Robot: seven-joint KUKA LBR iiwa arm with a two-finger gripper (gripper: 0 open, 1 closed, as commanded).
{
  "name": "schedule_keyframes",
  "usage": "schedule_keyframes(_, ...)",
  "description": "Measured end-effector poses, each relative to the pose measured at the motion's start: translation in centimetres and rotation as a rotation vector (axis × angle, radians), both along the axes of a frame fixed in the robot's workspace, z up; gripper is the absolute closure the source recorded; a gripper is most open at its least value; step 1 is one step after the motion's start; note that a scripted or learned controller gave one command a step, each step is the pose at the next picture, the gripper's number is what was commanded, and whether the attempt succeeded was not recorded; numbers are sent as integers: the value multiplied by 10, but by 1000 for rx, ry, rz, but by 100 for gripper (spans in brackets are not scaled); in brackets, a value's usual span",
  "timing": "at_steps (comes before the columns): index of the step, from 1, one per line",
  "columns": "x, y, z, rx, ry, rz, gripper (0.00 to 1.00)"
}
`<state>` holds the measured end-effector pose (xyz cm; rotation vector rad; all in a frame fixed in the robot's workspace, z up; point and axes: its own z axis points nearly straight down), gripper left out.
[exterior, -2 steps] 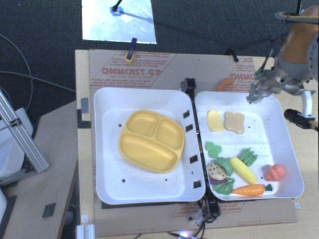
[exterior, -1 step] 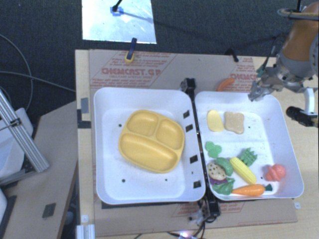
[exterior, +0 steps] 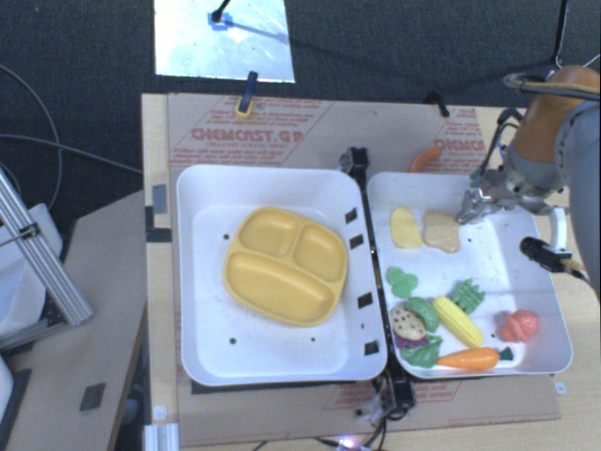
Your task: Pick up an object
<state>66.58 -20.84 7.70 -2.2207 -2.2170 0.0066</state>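
My gripper sits over the upper part of the right bin, just off the 3 o'clock edge of a tan toy cracker-like piece. Jaw state: cannot tell from this angle. Nothing visible between them.

Right bin contents, taking the bin centre as the clock face:
- Pale yellow oval piece at 10 o'clock, just beside the tan piece, which lies at 11 o'clock.
- Green broccoli-like piece at 9 o'clock.
- Green leafy piece near centre, touching the yellow corn cob that runs diagonally toward 6 o'clock.
- Brown speckled round piece at 8 o'clock, with green pieces under and beside it.
- Orange carrot at 6 o'clock along the near wall.
- Red-pink tomato-like piece at 4 o'clock, apart from the rest.

Left bin: one yellow compartment tray, roughly central, lying flat and tilted in plan.

An orange item lies on the bench just outside the right bin at 12 o'clock.
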Motion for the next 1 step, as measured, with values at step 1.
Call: schedule_keyframes(1, 5, 1, 20, -4, -12, 7, 100)
